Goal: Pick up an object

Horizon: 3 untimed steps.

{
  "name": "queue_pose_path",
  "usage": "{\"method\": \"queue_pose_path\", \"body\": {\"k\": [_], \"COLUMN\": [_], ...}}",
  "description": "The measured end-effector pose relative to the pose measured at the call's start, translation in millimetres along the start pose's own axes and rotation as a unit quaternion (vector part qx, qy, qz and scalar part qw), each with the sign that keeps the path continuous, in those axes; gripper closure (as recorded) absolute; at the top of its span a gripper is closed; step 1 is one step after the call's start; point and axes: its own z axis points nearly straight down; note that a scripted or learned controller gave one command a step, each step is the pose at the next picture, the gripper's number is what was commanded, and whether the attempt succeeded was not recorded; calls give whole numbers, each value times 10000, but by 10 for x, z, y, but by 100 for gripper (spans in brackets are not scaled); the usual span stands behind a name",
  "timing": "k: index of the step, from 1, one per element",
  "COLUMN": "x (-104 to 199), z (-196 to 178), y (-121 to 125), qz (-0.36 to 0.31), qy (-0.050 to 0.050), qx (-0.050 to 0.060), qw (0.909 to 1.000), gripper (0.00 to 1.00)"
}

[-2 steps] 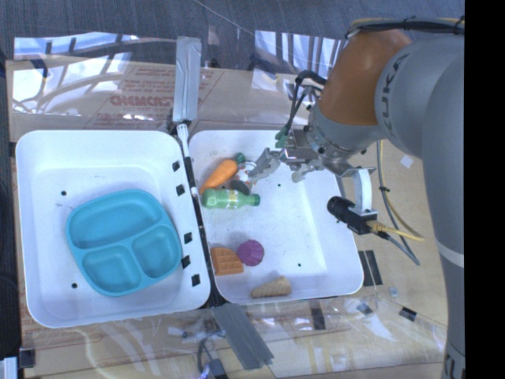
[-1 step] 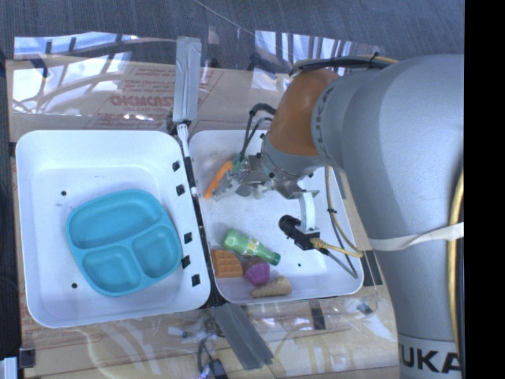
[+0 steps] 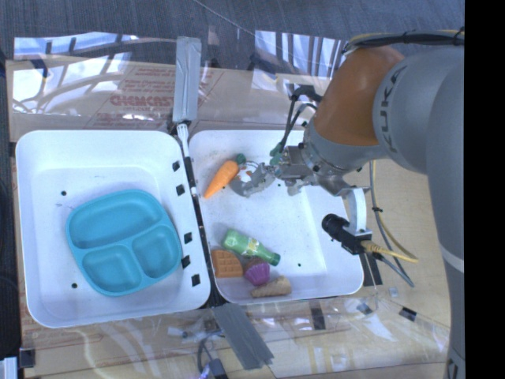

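In the right bin point(image 3: 335, 279), an orange toy carrot point(image 3: 222, 178) lies near the upper left corner. My gripper point(image 3: 254, 181) hangs just to the right of the carrot, low over the bin floor, and nothing shows between its fingers. Along the bin's front lie a green bottle point(image 3: 249, 245), a brown waffle piece point(image 3: 226, 264), a purple piece point(image 3: 257, 274) and a tan piece point(image 3: 271, 289).
The left bin point(image 3: 39, 164) holds a blue divided plate point(image 3: 122, 241). A grey divider strip point(image 3: 186, 85) runs between the bins at the back. My arm point(image 3: 371, 101) covers the right bin's upper right part.
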Motion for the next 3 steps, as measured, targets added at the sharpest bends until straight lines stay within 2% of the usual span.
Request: {"method": "queue_pose_path", "body": {"k": [1, 2, 3], "x": [14, 11, 49], "z": [1108, 992, 1330], "y": [-765, -741, -137], "qz": [-13, -43, -17], "qy": [16, 10, 7], "qx": [100, 76, 67], "qw": [9999, 10000, 10000], "gripper": [0, 100, 100]}}
